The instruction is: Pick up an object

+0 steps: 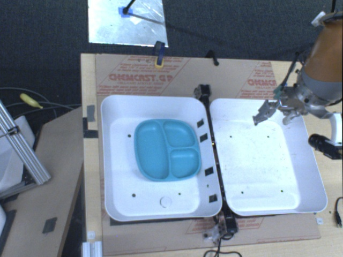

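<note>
View from above the surface (134,74). I see two white bins side by side: the left bin (115,197) and the right bin (305,197), their inner rims touching along a row of black clips (206,154). The plate (166,149), a blue one with three compartments, lies flat near the middle of the left bin, apart from all four walls. A small white disc (165,201) sits on the bin floor just below the plate, near the front wall. My arm (327,63) enters from the right, its orange band above the grey wrist. The gripper (276,114) hangs over the far right part of the right bin, well apart from the plate. Its fingers (262,115) are spread wide, with nothing between them. A silvery sheet (107,15) lies beyond the surface, at the top.
</note>
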`<state>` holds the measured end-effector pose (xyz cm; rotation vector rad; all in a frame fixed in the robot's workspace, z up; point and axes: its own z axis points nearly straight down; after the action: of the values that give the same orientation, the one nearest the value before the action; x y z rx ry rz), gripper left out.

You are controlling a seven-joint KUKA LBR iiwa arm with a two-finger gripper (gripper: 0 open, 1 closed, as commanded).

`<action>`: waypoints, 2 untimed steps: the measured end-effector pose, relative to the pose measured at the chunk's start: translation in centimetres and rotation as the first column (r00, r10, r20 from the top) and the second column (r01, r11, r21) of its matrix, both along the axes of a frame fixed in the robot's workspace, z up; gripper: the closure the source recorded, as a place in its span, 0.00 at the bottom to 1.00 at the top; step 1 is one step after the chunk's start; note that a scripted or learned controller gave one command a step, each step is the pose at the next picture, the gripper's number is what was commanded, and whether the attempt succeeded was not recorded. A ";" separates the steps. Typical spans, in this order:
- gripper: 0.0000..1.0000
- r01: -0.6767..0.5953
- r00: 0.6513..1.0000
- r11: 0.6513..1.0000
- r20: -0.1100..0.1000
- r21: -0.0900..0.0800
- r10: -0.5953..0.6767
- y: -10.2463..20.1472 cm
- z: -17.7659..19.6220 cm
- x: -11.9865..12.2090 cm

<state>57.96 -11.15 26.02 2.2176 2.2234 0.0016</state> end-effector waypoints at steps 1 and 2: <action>0.00 0.007 1.000 1.000 -0.017 0.003 -0.007 -2.7 -13.0 -7.4; 1.00 0.001 1.000 1.000 0.003 -0.001 -0.001 -2.5 -11.3 -6.7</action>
<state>51.25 -13.67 14.76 2.2166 2.2207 0.0036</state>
